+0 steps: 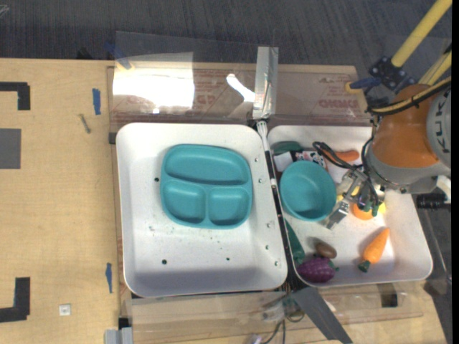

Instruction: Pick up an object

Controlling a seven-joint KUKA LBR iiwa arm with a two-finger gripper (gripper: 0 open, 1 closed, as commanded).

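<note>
Over right bin: gripper [349, 201] low, just right of teal bowl [307, 190]
Claw state: cannot tell, tips lost in clutter
Held: nothing visible
Candidates: carrot [374, 246], purple grapes [317, 269], brown piece [325, 249], all lying in right bin [416, 264]
Left bin [136, 192]: 1 teal divided plate [206, 185]
Progress: early, no lift evident
Left: grip 1 item, raise clear

Round teal plastic bowl [308, 190], upright, open side up, at centre-right of the frame. Orange toy carrot [374, 247] lying tilted at lower right. Purple toy grape bunch [316, 268] just left, bottom edge.
</note>
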